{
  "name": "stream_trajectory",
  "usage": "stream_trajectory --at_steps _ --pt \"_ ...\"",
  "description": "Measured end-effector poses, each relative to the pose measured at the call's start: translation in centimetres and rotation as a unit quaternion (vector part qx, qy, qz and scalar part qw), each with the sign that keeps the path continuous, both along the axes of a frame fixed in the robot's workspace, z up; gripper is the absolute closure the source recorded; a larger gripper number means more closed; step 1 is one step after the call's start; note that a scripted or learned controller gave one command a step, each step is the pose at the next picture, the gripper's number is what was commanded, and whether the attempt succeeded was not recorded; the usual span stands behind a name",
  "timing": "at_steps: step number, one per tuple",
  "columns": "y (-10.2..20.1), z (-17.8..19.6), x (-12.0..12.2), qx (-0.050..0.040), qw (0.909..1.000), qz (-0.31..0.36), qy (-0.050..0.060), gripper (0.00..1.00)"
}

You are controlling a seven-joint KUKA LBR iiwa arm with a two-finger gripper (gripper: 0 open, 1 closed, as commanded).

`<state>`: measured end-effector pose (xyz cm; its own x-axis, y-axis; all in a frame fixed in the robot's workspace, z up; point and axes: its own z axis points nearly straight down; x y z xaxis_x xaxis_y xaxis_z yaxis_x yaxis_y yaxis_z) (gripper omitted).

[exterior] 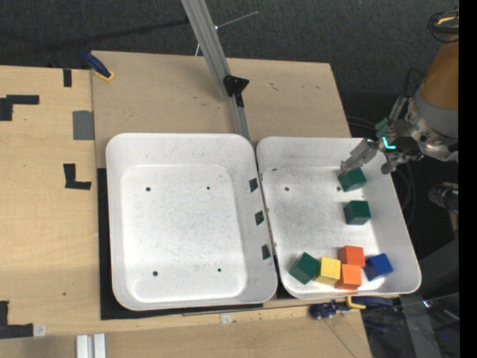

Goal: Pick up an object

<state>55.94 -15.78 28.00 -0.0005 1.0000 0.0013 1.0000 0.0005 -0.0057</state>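
Green cube [352, 178] perhaps touching tool [356, 159].

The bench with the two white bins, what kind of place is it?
Probably a robotics lab test bench: a wooden bench bears two white bins, coloured blocks lie in the right one, and a robot arm reaches in.

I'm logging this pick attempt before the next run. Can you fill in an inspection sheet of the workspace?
Surface: wooden bench bearing a left bin and a right bin, both white.
Job's things: all in the right bin; green block at the gripper, second green block below it, and a cluster at the near edge: green, yellow, two orange, blue.
Clutter: blue-yellow item at the bench's far left corner.
Grippers: gripper beside the upper green block; hold not confirmed.
Cables: dark cables near the arm.
Surroundings: slanted metal bar; dark floor.
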Motion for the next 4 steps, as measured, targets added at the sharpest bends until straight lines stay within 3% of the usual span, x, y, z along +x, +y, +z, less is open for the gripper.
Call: stream_trajectory --at_steps 1,4 --pt "0.0 0.2 0.1 -0.0007 1.0000 0.001 -0.002 0.00" --pt "0.7 -17.1 -0.7 -0.0001 1.0000 0.000 0.001 0.00"
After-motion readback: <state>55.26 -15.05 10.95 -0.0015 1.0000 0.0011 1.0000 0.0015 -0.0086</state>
